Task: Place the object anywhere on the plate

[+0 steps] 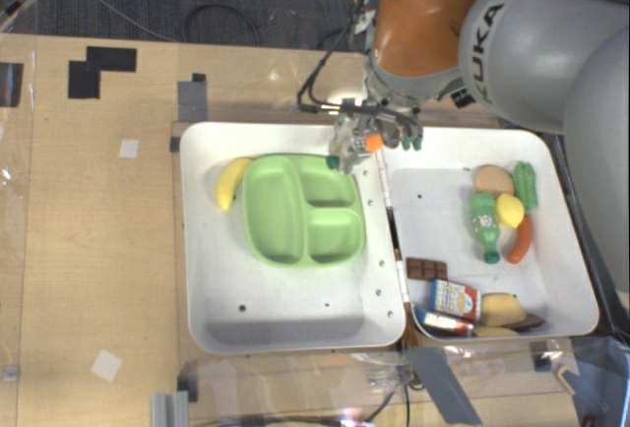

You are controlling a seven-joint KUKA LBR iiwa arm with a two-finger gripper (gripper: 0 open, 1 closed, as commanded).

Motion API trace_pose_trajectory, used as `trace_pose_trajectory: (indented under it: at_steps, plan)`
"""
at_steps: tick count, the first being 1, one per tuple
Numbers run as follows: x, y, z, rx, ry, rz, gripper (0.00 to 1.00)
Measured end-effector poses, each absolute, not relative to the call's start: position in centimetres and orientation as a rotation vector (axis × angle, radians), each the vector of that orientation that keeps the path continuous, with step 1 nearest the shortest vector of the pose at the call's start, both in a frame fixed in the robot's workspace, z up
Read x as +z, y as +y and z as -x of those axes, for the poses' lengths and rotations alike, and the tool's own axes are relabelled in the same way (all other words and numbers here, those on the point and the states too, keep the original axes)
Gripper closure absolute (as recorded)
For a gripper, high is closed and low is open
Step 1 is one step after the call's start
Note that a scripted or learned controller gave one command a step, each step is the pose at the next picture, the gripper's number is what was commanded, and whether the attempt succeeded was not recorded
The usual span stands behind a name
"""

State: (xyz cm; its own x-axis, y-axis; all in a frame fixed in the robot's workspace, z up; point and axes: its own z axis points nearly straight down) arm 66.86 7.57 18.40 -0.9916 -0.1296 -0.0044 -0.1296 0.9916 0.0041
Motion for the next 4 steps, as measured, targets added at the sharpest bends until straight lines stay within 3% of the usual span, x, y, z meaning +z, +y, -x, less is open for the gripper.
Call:
trace_pose_trajectory:
  at_steps: [1,2,3,4]
  plan:
    - [18.7,11.0,-62.4,0.002,3.003,0.891,1.00]
    - [18.7,11.0,-62.4,0.002,3.003,0.889,0.00]
    - [21.1,6.3,-60.2,-0.003,2.800,1.403,0.00]
    - [18.6,10.3,-56.2,0.000,2.539,1.837,0.00]
